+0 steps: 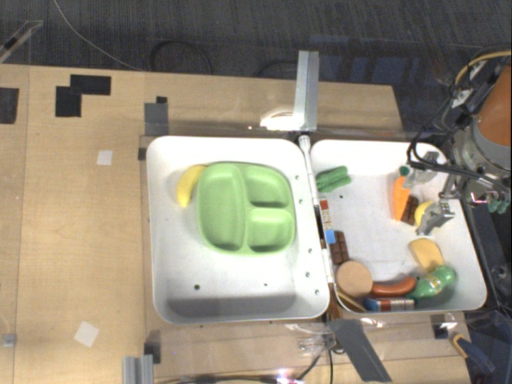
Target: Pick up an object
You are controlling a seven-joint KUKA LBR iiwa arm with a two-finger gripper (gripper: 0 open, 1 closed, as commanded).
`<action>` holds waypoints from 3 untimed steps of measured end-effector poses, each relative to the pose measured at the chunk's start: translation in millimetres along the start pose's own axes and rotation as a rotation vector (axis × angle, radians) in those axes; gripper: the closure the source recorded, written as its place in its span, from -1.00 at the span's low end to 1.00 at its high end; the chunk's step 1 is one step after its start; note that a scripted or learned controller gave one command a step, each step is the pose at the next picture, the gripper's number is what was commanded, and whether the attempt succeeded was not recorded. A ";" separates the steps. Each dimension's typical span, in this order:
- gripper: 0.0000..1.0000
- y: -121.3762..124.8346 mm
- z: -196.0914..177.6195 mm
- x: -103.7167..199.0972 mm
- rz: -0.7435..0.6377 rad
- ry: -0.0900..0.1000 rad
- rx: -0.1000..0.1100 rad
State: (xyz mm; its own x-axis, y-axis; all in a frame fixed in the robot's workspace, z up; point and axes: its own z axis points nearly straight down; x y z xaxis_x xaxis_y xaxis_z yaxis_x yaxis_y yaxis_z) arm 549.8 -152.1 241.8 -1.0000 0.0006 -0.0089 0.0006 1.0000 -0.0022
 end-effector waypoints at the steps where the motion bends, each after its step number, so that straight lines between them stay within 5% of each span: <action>1: -1.00 -15.9 114.7 -16.1 0.030 0.011 -0.003; 2: -1.00 -9.3 152.7 -37.1 0.078 -0.006 0.000; 3: -1.00 -18.0 153.6 -106.7 -0.026 -0.005 0.000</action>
State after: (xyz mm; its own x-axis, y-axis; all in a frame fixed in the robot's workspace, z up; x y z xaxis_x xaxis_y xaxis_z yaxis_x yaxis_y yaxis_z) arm 657.8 -170.6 89.2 -0.9996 -0.0254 -0.0142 -0.0254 0.9997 -0.0023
